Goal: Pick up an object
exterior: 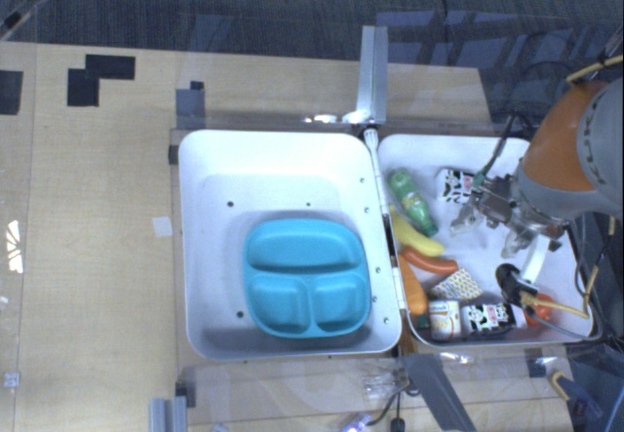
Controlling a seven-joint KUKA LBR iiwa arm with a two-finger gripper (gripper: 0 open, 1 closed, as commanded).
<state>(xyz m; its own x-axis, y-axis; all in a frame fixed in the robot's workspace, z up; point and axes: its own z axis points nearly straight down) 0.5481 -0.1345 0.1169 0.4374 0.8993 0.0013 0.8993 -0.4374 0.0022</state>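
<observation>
My gripper [468,217] hangs over the middle of the right bin [487,149], open, with nothing between its fingers. Just above it lies a black-and-white cow-patterned object [452,185]. To its left are a green bottle [411,200] and a yellow banana [417,240]. Below the banana lie a red-orange piece [434,264] and an orange carrot [414,292]. A small patterned wedge [460,284], a jar [444,319] and a black-and-white carton [487,317] sit along the bin's front wall.
The left bin [210,225] holds a blue divided plate [306,276]. The arm's grey wrist and orange band [558,142] cover the right bin's right side. A metal post [373,69] stands behind the wall between the bins.
</observation>
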